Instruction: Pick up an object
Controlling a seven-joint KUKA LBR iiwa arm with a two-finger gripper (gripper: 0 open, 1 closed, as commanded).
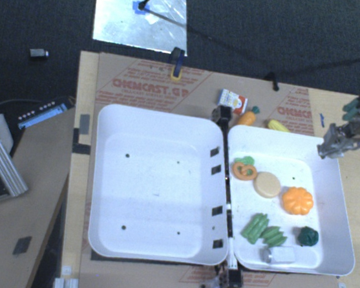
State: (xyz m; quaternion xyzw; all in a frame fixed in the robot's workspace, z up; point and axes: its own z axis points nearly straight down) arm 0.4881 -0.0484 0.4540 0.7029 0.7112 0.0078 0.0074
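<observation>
Red "CHEMCAST GP" print, upside down, on the brown board (150,81) under the bins.

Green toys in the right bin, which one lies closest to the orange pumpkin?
The dark green round toy, just below the orange pumpkin; the other green pieces lie further left.

I count two white bins side by side on my tabletop, the left bin (155,183) and the right bin (334,211). In the right one I see six things: one orange pumpkin (297,201), one pale round biscuit (267,185), one orange-and-green slice (244,170), one bunch of green pods (263,231), one dark green lump (308,237) and one small grey block (278,254). Behind the bins lie one carrot (246,118), one yellow piece (278,126) and one small carton (232,100).
</observation>
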